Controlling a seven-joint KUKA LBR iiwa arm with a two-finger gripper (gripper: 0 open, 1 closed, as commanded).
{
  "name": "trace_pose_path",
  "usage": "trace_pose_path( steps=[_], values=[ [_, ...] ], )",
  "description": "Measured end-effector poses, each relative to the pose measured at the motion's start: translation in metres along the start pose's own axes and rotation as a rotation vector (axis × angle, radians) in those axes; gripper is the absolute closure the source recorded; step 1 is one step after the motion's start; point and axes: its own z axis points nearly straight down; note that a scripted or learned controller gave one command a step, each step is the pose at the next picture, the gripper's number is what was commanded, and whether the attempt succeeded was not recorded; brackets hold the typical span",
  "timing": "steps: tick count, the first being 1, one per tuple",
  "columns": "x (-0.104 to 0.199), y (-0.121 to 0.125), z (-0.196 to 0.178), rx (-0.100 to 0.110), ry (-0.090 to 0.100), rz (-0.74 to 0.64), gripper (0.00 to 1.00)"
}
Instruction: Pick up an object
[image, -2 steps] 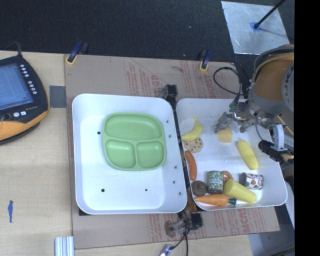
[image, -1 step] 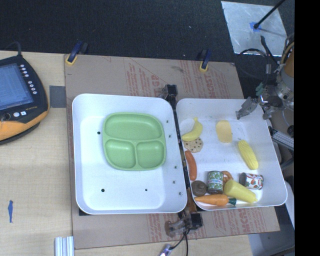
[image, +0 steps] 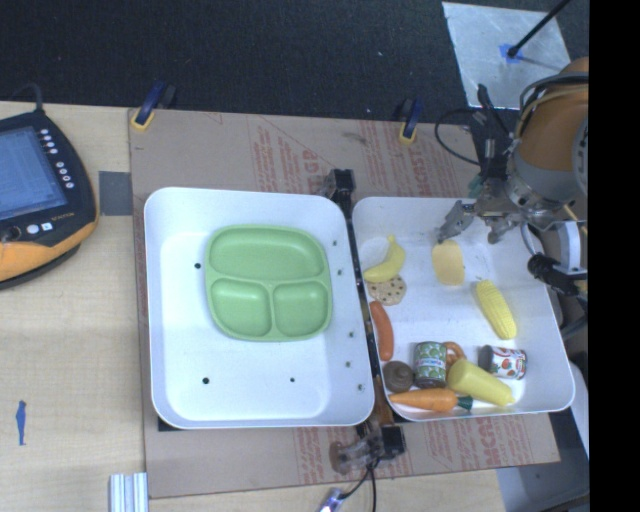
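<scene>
A: We see the two-finger gripper (image: 476, 222) at the far side of the right shallow white bin (image: 556, 330), below the grey arm with the orange band (image: 552, 130). Its jaws stand spread apart and nothing is between them.

B: Yes, and the pale yellow block (image: 449, 263) lies just beside the near fingertip, a little toward us. We judge this is the thing to pick, because it is the closest one.

A: The other things are further. The yellow corn cob (image: 496, 308) is near the block, the yellow banana (image: 387, 262) and the round brown cookie (image: 386, 291) lie by the left wall, and the small green can (image: 431, 363) and the orange carrot (image: 427, 402) crowd the near edge.

B: Then we should first centre the jaws over the block, so that it sits between both fingers, not under one of them. We go down straight and close only when the fingers are low on its sides.

A: We also keep clear of the corn cob, so we do not push it.

B: The green divided plate (image: 268, 282) in the left white bin (image: 170, 300) is well apart and plays no part here.
</scene>
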Motion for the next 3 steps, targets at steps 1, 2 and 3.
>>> trace_pose_path(
  steps=[1,2,3],
  values=[
    [0.014,-0.013,0.045,-0.001,-0.001,-0.002,0.0],
    [0.013,-0.013,0.033,0.0,-0.002,-0.004,1.0],
    [-0.011,-0.07,-0.046,-0.002,0.0,0.003,1.0]
  ],
)
